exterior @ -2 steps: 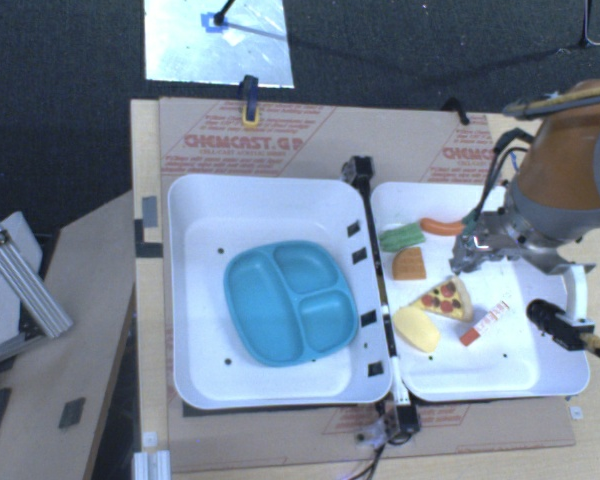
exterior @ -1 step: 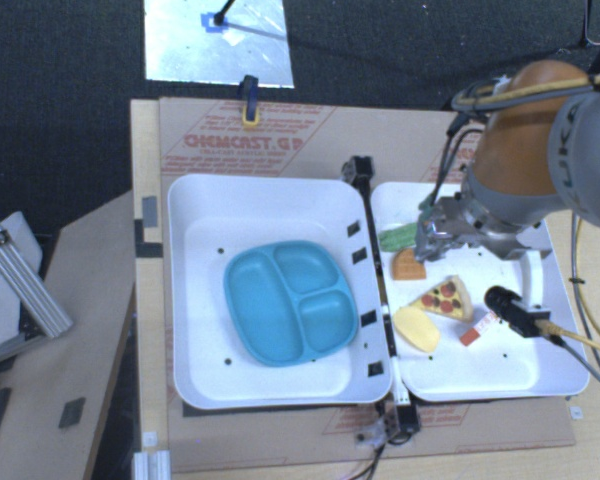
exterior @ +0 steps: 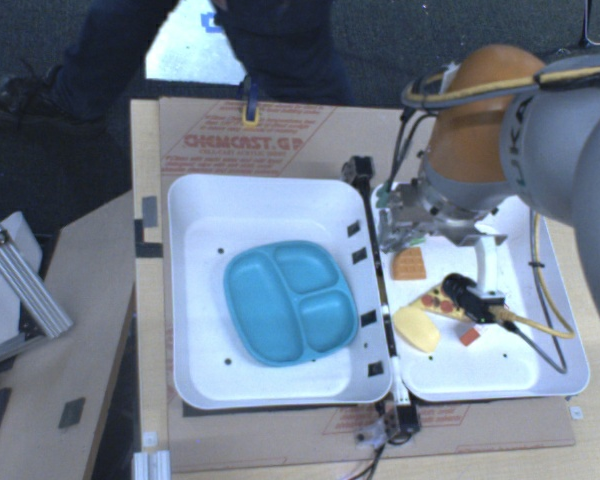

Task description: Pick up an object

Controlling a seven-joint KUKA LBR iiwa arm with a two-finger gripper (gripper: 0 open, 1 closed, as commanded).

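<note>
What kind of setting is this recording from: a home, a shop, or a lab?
Most likely a robotics lab or test cell. A grey arm with an orange band reaches over two white bins taped onto cardboard; one holds a blue divided plate, the other toy food such as a waffle piece.

A robotics lab. A grey arm with exposed cables reaches from the right of the frame over two white bins clipped together on a cardboard sheet atop a plain bench. Aluminium framing stands at the left edge, and dark carpet fills the top.
</note>
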